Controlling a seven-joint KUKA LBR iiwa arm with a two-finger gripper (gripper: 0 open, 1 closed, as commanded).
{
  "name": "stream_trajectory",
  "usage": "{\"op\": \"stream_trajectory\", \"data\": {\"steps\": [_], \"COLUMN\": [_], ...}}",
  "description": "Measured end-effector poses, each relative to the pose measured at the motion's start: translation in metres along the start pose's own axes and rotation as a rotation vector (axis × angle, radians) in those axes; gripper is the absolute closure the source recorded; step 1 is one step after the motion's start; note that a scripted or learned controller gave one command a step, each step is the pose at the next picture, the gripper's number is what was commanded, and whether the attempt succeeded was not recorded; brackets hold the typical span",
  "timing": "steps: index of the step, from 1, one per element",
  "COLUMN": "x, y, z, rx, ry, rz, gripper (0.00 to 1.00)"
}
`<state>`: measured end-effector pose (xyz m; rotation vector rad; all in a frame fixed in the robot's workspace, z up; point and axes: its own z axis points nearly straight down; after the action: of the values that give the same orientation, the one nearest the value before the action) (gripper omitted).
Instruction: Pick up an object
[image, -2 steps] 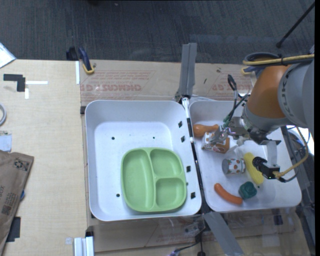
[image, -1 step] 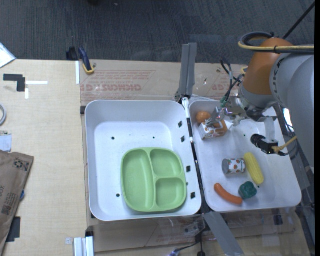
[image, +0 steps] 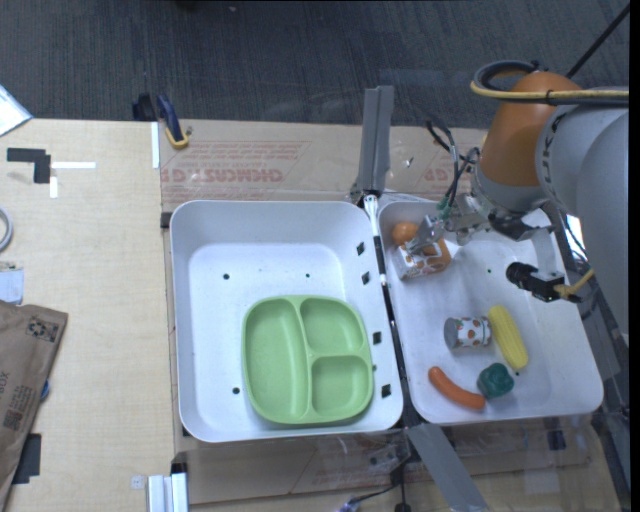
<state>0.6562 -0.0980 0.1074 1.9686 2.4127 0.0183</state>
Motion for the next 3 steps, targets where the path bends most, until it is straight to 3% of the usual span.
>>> {"op": "stream_trajectory", "data": {"steps": [1,2,3], "x": [-0.005,0.009,-0.004], "y": [0.003,-0.044,-0.016], "z": [-0.015,-0.001,0.015], "rx": [0.026,-0.007,0.027], "ry": [0.011,0.005,0.011], "rz": [0.052,0.063,0.123], "gripper": [0.00,0.00,0.00]}}
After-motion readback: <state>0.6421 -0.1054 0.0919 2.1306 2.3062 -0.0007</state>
